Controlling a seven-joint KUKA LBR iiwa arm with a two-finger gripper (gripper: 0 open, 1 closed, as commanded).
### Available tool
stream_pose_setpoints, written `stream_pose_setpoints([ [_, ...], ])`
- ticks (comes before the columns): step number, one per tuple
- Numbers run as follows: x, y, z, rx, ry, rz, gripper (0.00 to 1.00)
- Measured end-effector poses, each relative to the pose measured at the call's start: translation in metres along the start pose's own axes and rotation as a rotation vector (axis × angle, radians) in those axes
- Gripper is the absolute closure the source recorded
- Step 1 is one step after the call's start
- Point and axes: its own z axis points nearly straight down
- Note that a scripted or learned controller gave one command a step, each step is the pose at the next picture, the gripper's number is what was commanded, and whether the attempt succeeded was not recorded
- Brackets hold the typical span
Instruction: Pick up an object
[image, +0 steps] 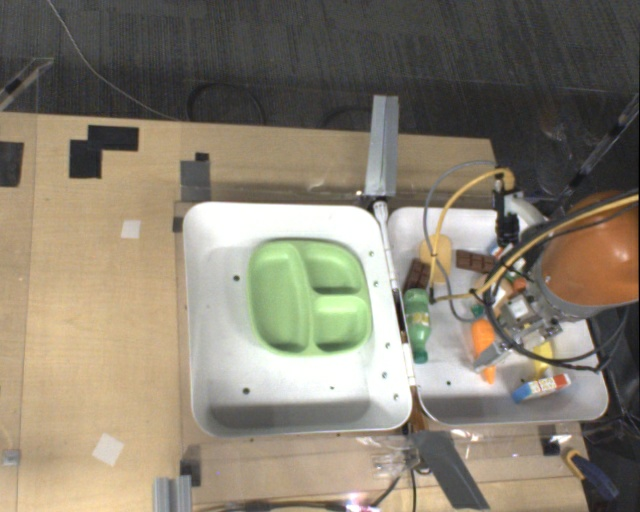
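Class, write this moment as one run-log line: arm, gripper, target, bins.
arm: over right bin | gripper: low among items, fingers unclear | nearest: orange object | left bin: green divided tray | grasp: unconfirmed

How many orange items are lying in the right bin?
2: one orange piece beside the gripper, and a smaller orange piece just below it. The arm may hide more.

To my left sits a white bin (215, 300) holding a green divided tray (305, 295). Black tape patches (100, 148) mark the wooden bench (80, 330).
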Motion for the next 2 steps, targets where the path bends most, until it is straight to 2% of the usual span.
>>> stream_pose_setpoints([
  [1, 0.005, 0.005, 0.000, 0.000, -0.001, -0.047, 0.00],
  [2, 0.003, 0.002, -0.012, 0.004, -0.003, -0.045, 1.00],
])
